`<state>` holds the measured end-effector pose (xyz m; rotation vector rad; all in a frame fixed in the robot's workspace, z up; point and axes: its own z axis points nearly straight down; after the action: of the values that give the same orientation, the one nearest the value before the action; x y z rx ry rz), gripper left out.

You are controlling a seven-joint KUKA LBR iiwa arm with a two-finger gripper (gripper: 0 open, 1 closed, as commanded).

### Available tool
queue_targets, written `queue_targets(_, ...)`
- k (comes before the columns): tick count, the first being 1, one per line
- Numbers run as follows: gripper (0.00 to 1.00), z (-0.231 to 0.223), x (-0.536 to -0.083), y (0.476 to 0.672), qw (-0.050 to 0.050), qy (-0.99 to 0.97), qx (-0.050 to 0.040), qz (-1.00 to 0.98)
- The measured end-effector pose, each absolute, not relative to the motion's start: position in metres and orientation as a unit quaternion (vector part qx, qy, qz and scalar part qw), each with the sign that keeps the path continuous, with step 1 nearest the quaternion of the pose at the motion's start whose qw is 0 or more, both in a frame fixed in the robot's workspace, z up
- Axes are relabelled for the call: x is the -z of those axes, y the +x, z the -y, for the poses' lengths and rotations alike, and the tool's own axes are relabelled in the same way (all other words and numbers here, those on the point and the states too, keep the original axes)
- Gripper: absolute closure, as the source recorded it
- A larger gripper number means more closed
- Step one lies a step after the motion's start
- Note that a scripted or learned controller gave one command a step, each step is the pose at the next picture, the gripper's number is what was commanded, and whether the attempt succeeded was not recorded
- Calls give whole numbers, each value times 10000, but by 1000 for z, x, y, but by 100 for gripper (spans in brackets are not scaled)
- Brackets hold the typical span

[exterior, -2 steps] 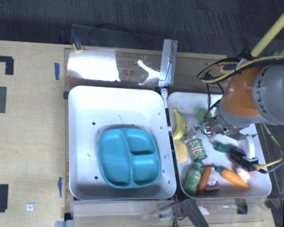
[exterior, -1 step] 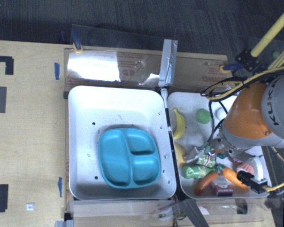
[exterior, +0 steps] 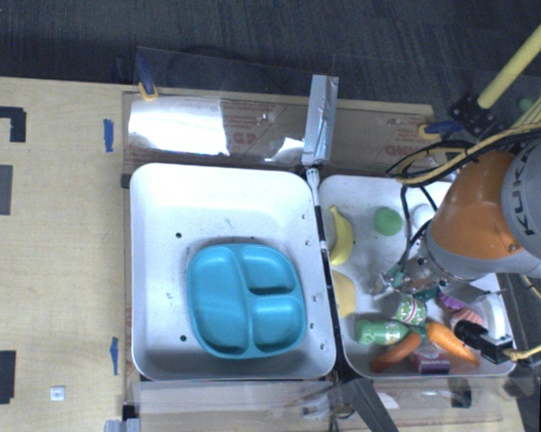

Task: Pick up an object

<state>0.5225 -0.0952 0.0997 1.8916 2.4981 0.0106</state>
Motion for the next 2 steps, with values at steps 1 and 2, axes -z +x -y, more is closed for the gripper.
queue_targets(1,100,65,-216,545,33,6089,-25,-7932)
queue_targets(2,100,121,-196,479,0,6061,11,-7954)
